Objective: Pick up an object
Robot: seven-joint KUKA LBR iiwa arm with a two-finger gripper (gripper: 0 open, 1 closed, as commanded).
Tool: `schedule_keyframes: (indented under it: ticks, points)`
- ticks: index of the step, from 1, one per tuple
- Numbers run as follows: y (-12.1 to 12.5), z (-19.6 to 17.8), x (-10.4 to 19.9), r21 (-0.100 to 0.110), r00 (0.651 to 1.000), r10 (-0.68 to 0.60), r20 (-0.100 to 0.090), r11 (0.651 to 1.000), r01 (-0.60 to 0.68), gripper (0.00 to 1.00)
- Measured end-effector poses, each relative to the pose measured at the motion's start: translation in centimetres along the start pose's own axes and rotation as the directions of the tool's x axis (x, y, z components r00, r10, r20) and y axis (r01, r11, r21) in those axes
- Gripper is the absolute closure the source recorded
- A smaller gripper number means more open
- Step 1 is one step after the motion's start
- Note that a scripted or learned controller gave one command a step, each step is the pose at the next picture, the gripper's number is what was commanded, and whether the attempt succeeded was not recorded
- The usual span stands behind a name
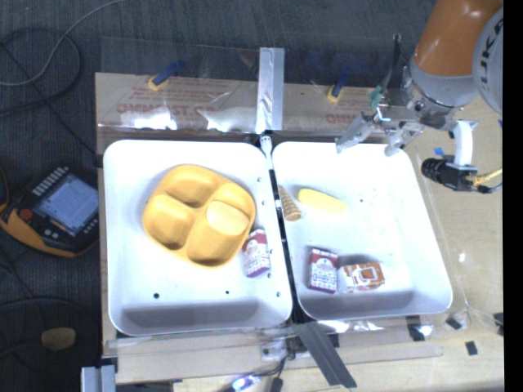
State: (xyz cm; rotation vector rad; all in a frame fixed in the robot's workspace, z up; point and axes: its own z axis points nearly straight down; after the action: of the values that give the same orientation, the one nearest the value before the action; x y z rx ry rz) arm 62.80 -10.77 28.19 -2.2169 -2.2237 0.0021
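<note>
Boxes sit at the front of the right bin point(425, 243), far below the jaws: a little red and white box point(323, 269) and, touching it, an orange and white box point(362, 276). You can see marks on them, but the writing is too small to read.

Further back, closer to the jaws, a yellow banana point(320, 199) lies flat beside an ice cream cone point(288, 203) that leans on the bin's left wall. These things lie loose, likely so you can pick any one.

Over in the left bin point(122, 243), well apart from the jaws, you see a big yellow bowl thing point(198, 213) and a small red and white pack point(257, 253) beside it.

At the back, the gripper point(372, 135) hangs over the right bin's far rim. Its jaws are spread wide and hold nothing. The banana looks like the nearest thing for you to grab.
</note>
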Motion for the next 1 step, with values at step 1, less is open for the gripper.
schedule_keyframes:
  ticks: [1]
  points:
    - [-4.98, 9.93, 1.99, 0.001, 0.993, -0.115, 0.000, 0.993, 0.115, 0.00]
